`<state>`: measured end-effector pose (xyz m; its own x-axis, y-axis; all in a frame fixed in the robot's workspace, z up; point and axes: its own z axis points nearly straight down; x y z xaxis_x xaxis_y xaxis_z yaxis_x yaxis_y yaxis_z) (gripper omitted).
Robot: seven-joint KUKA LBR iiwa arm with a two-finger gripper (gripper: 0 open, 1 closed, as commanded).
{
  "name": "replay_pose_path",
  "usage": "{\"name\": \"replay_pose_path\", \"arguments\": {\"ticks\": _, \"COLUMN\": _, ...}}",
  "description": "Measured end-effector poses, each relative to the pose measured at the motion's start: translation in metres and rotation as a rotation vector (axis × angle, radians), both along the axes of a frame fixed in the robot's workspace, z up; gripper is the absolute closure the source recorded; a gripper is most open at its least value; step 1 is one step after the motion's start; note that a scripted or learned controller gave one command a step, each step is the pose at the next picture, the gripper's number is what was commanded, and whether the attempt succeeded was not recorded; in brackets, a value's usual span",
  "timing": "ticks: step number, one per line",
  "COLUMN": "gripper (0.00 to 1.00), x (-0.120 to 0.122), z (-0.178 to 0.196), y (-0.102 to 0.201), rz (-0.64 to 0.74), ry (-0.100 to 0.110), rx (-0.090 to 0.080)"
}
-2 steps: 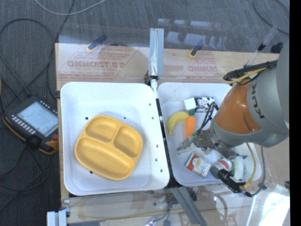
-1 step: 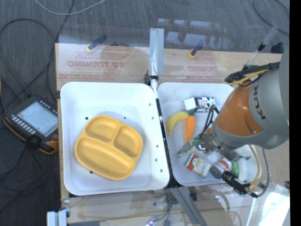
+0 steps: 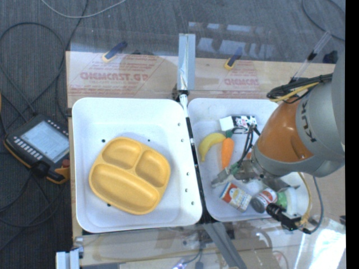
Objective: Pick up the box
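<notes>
Bulking large at the right of the frame, the grey arm with its orange band point(image 3: 286, 133) sits nearest the lens and hides much of the right white bin point(image 3: 213, 108). Below it, low in that bin, lies the small red-and-white carton box point(image 3: 235, 196), its long axis running from upper left to lower right. The jaws of the gripper point(image 3: 227, 175) hang just above and left of the box, near it and possibly brushing its upper edge; I cannot tell whether they are spread or closed, and nothing shows between them. A short drop toward lower right would likely bring them over the box.

Just beside the box to the right lies a red-labelled can point(image 3: 265, 199), close enough to crowd a grasp. Above stand an orange carrot point(image 3: 226, 151), a yellow banana point(image 3: 208, 143) and a small white printed packet point(image 3: 238, 121). A yellow divided plate point(image 3: 130, 174) rests in the left white bin point(image 3: 90, 114) on the tabletop point(image 3: 123, 74).
</notes>
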<state>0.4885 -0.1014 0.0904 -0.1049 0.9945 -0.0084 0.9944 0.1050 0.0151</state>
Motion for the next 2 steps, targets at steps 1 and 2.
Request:
{"name": "replay_pose_path", "arguments": {"ticks": 1, "gripper": 0.00, "x": 0.0002, "z": -0.0002, "y": 0.0013, "rz": -0.032, "ry": -0.001, "rx": 0.004}}
{"name": "replay_pose_path", "arguments": {"ticks": 2, "gripper": 0.00, "x": 0.0001, "z": 0.0000, "y": -0.0005, "rz": 0.119, "ry": 0.001, "rx": -0.003}}
